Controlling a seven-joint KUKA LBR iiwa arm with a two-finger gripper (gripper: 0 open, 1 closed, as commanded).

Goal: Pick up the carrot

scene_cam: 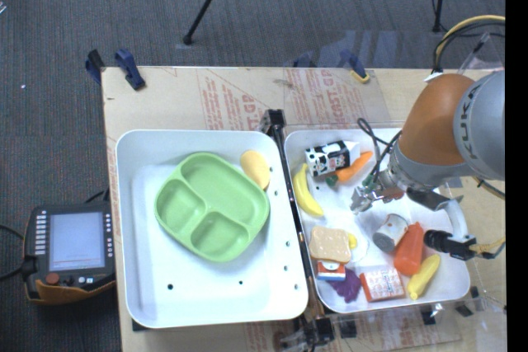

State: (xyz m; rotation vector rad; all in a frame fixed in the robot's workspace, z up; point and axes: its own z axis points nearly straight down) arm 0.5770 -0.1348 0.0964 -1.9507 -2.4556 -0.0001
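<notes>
Right bin (459,283): carrot (355,166) half-hidden by arm; pincer (365,198) state unclear.

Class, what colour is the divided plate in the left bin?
Light green; the divided plate shows clearly in the camera view, inside the left bin.

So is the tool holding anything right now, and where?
Nothing shows in the tool. It hovers just below the carrot in the right bin.

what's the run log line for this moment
task: pick up carrot | gripper: over right bin, just below carrot | carrot: beside cow-print carton, not held | status: no grasp yet
</notes>
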